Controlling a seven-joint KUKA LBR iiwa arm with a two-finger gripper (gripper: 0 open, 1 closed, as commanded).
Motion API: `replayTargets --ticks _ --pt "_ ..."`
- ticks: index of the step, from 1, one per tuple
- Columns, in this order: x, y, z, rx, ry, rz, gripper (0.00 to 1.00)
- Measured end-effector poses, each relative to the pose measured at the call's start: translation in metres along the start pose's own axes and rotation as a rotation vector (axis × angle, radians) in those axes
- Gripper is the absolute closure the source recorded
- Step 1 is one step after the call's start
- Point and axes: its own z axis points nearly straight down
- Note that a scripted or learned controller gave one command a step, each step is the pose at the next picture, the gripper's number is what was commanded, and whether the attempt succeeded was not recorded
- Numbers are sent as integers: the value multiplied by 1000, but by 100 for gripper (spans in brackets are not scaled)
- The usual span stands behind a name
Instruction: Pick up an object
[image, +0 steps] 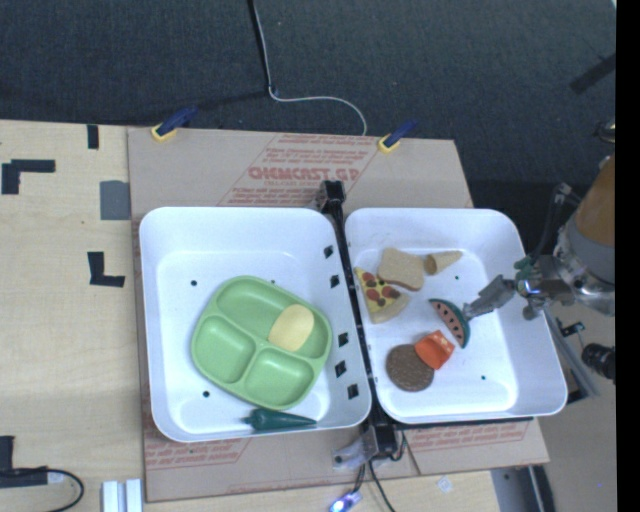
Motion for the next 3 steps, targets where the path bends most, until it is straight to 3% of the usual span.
replayTargets --ticks 1,2,3 --pt "3 -9 -224 -20 -6 -1 0" --pt "16 -9 -293 -10 -3 -2 0" --pt "85 -11 -95 18 4 -5 0"
